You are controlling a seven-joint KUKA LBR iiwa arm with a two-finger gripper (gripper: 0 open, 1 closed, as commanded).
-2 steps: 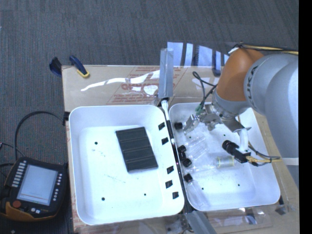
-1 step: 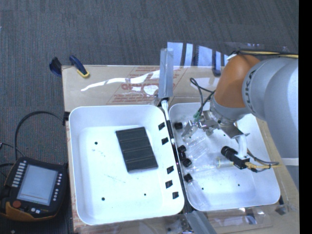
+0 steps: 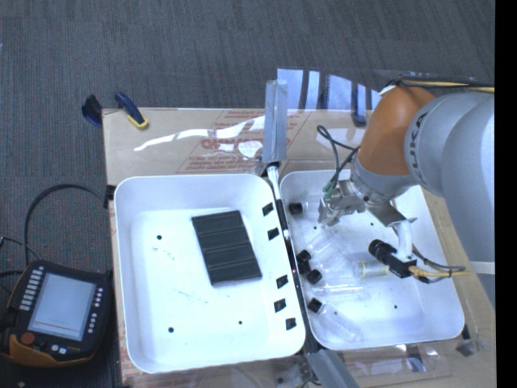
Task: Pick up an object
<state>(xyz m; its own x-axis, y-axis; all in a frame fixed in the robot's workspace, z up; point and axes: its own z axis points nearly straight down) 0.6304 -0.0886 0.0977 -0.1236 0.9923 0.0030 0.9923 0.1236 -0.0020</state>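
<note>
**Figure.** Overhead view of the bench during a picking attempt. The gripper hung low over the upper-left part of the right bin, close to that bin's floor. Whether it was released or clenched could not be told from this angle, and nothing was visibly held in it.

The likeliest targets were the clear plastic pieces, which lay scattered from just below the gripper across the middle of the right bin toward its lower-left corner. Several small black pieces sat along the same bin's left wall. Whether they were caps on the clear pieces or separate things could not be made out. A dark ribbed slab lay flat outside the right bin, in the left bin adjoining it.

The clear pieces looked light, thin-walled and smooth, so they would probably slide or roll under a glancing touch and might flex if squeezed hard. A hold across the narrow width of one piece, near its middle and clear of its neighbours, seemed the soundest choice. The slab appeared stiff and too broad to span except along an edge.
</note>
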